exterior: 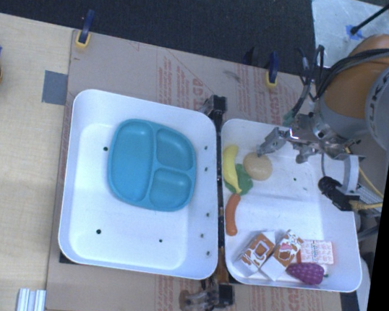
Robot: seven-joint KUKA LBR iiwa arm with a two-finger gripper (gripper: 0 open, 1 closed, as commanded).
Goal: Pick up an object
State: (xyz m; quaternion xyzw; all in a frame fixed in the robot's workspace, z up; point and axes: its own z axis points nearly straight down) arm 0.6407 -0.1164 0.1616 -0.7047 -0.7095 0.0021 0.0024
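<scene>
- Two shallow white bins sit side by side on the bench (11,159), their inner rims nearly touching along a line of black clips.
- The left bin (79,169) holds a blue divided plate (153,164) toward its far half; bare white floor lies around it, widest along the near side.
- The right bin (331,217) has a bare stretch of floor through its middle and far right, with its things along the left rim and in the near corner.
- The grey arm with the orange band (357,74) reaches in from the right over the far edge of the right bin.
- The hand (290,146) hangs over the far left part of that bin, its two fingers spread apart with nothing between them.
- A tan round object (258,167) lies just near and left of the left fingertip, close beside it.
- A yellow banana (230,165) and a green piece (243,183) lie against the left rim, touching the tan object's left side; an orange carrot (232,214) lies nearer along the same rim.
- Small cartons (267,254) and a purple item (305,272) crowd the near right corner, well apart from the hand.
</scene>
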